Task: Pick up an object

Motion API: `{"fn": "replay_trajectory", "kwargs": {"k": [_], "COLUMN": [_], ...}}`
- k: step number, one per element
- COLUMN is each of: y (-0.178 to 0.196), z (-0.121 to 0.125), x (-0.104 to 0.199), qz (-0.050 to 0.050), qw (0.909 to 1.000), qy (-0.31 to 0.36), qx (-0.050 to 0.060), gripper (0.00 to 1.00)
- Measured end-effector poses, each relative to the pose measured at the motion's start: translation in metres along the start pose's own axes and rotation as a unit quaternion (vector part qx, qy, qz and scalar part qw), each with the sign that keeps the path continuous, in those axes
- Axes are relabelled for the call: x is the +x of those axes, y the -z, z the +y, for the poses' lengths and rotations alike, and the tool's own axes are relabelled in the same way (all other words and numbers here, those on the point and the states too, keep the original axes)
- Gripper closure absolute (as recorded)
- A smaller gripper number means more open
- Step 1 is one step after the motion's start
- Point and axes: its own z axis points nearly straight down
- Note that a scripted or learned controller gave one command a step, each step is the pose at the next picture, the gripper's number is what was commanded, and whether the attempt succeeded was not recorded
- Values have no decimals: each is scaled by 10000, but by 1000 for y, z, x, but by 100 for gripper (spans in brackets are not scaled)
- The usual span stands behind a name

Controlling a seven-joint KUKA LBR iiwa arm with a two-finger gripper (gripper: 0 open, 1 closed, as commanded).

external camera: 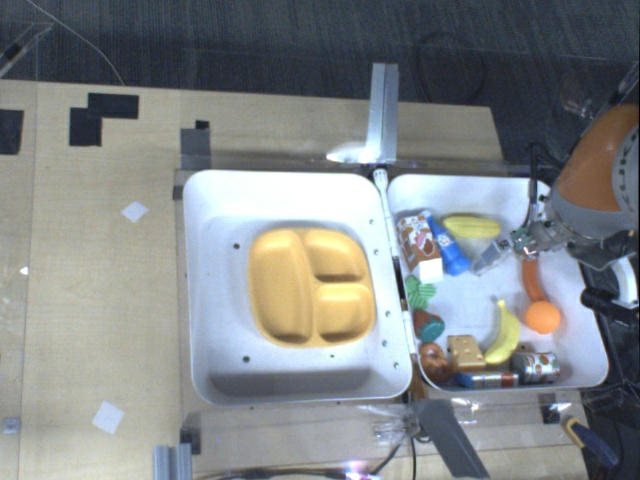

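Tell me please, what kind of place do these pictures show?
Probably a robotics lab test bench, not a kitchen. Two shallow white bins sit in a metal frame on a wooden bench; one holds a yellow divided plastic tray, the other mixed toy food such as a yellow banana. A grey robot arm reaches in.

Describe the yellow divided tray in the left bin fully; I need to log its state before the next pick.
The yellow divided tray is a rounded-cornered, mustard-yellow dish that looks like moulded plastic. It has three compartments: one long one along its left side and two smaller ones stacked on its right. It lies flat, open side up, near the middle of the left bin, resting on the bin's white floor. Nothing shows inside its compartments, and nothing else touches it.
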Motion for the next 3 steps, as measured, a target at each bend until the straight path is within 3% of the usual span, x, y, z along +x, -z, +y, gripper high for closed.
{"fn": "replay_trajectory", "kwargs": {"k": [1,2,3], "y": [0,0,0], "z": [0,39,70], "x": [0,47,13], "qz": [-1,-74,117], "qw": [10000,9995,9818], "qy": [0,298,1873], "qx": [-1,20,302], "gripper": [0,0,0]}}
